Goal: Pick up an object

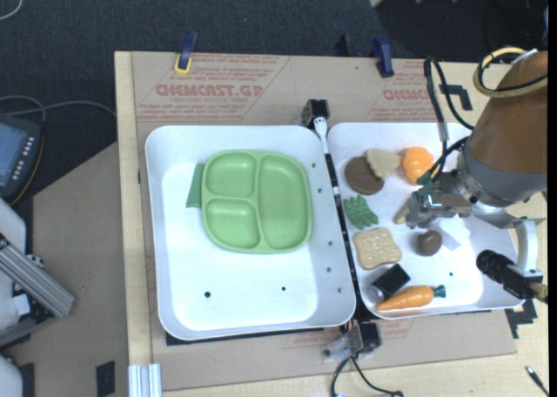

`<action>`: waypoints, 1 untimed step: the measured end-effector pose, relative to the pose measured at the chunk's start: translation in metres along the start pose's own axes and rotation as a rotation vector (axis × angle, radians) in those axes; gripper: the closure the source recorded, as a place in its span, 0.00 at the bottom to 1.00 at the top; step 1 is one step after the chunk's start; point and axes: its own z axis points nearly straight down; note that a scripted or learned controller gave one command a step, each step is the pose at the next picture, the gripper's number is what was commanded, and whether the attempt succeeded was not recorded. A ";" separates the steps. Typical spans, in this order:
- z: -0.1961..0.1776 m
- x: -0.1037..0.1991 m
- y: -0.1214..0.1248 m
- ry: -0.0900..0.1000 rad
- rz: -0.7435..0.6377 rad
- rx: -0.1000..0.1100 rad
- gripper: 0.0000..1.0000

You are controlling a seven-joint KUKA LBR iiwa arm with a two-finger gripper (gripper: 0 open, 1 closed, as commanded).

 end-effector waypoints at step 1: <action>-0.013 -0.001 -0.009 -0.001 0.000 -0.005 1.00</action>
